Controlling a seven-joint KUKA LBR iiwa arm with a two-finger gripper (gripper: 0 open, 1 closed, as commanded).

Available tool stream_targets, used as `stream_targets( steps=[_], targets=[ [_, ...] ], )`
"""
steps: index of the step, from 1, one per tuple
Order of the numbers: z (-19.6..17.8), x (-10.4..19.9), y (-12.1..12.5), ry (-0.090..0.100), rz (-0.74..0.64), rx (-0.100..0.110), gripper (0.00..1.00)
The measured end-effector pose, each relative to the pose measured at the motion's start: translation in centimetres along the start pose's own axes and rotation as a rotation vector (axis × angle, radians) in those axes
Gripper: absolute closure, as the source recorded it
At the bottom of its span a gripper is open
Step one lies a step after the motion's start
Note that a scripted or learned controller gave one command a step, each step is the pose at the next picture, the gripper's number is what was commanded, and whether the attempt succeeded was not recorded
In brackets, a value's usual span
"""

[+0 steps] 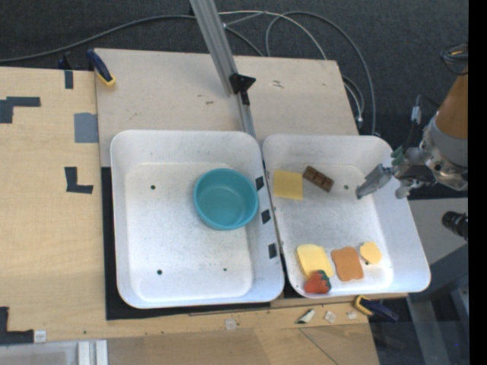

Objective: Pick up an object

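My gripper (386, 185) hangs over the right rim of the right bin (403, 234), open, with nothing between its fingers. In that bin lie a yellow square block (288, 185) and a brown chocolate bar (318, 178) at the back left. A yellow piece (312, 258), an orange piece (347, 264), a small yellow round piece (370, 252) and a red strawberry (318, 282) lie at the front. The chocolate bar is the nearest of them, to the gripper's left. A blue bowl (225, 198) stands in the left bin (133, 204).
A grey pole (217, 40) slants in from the top to the gap between the bins. Cables (335, 36) loop behind the bench. A blue and yellow clamp (100, 67) sits at the back left, another (369, 306) at the front right.
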State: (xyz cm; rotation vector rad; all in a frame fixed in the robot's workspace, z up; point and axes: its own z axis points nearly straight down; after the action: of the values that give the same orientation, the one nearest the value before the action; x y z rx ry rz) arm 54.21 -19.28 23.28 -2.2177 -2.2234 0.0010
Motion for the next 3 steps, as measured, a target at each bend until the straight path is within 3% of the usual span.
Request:
stream_targets(
  steps=[1, 3],
  targets=[
    [0.0, 0.0, 0.0, 0.000, 0.000, 0.000, 0.00],
    [11.8, -0.2, -0.1, 0.002, 0.001, 0.007, 0.00]
  ],
)
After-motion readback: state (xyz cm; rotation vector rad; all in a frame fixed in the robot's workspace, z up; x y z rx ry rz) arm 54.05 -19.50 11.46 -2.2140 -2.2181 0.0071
